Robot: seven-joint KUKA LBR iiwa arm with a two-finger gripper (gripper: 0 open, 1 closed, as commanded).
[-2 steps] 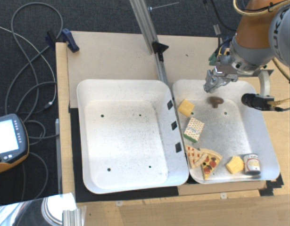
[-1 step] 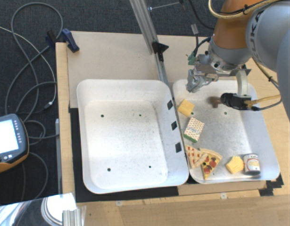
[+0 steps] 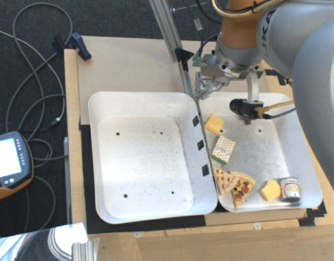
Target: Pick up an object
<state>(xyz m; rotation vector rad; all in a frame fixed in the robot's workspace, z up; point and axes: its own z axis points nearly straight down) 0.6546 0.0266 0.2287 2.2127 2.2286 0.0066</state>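
Note:
The right bin (image 3: 267, 151) holds several small objects. A yellow cheese wedge (image 3: 214, 124) lies near its far left side. Just in front of the wedge is a patterned white and green carton (image 3: 223, 149). A pizza slice (image 3: 235, 185), a second yellow cheese piece (image 3: 270, 190) and a small tin can (image 3: 290, 188) lie along the near edge. My gripper (image 3: 206, 86) hangs over the bin's far left corner, above and behind the cheese wedge, and I see no object in it.
The left bin (image 3: 96, 110) sits beside the right one, their rims touching in the middle. A slanted metal pole (image 3: 165, 23) rises just left of the gripper. A black fitting with cables (image 3: 246, 108) hangs from the wrist. Off the bench to the left are cables and a teach pendant (image 3: 6, 165).

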